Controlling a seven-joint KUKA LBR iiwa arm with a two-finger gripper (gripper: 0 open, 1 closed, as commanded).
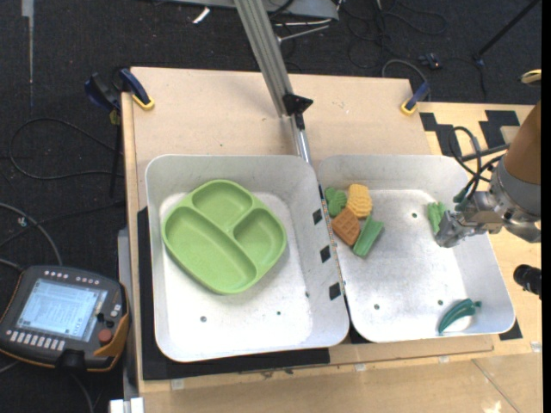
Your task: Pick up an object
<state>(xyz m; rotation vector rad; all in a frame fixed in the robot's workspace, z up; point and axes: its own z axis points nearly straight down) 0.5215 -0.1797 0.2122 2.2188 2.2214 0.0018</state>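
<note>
Teach pendant [60,315] on dark floor at front-left; cables behind bench. Green plate [225,235] in left bin [172,317]. Gripper [445,233] over right bin [413,308], jaw state unclear.

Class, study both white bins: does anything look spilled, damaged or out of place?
Nothing looks spilled or broken. The green plate lies flat in the left bin. In the right bin, toy foods are bunched against the left wall, and a teal piece lies alone near the front corner.

1 fixed cam, high above bench [362,101], slanted down on both bins [172,317], prob mid-range.
</note>
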